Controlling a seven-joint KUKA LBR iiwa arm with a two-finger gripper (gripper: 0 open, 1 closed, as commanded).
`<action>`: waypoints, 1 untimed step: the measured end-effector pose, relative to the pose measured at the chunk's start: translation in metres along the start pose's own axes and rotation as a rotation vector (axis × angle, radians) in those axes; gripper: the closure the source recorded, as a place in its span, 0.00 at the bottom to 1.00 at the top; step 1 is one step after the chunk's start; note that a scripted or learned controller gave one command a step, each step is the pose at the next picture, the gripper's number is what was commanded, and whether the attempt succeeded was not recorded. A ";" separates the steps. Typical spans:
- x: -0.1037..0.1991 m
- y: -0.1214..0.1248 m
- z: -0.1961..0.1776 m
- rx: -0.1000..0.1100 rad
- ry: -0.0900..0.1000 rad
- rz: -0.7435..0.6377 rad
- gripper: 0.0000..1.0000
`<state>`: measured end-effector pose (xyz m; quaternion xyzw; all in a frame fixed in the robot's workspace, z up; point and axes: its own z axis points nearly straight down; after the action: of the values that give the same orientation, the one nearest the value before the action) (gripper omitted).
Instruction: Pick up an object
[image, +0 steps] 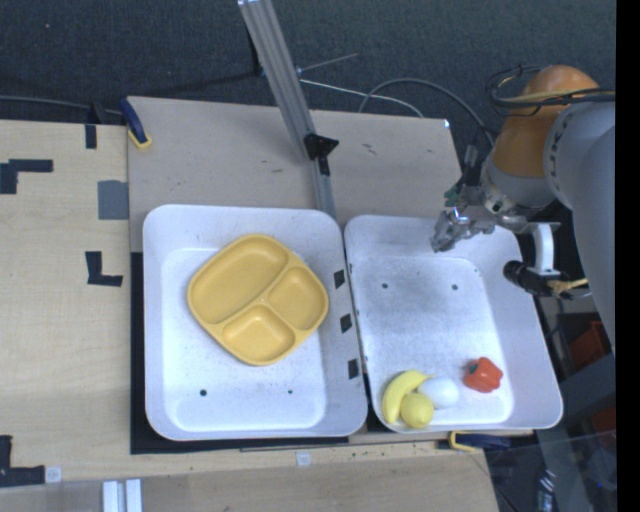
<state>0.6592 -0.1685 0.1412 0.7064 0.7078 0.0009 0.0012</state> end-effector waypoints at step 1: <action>0.011 -0.001 -0.053 -0.002 0.000 -0.001 1.00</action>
<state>0.6583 -0.1576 0.1945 0.7061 0.7082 0.0016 0.0019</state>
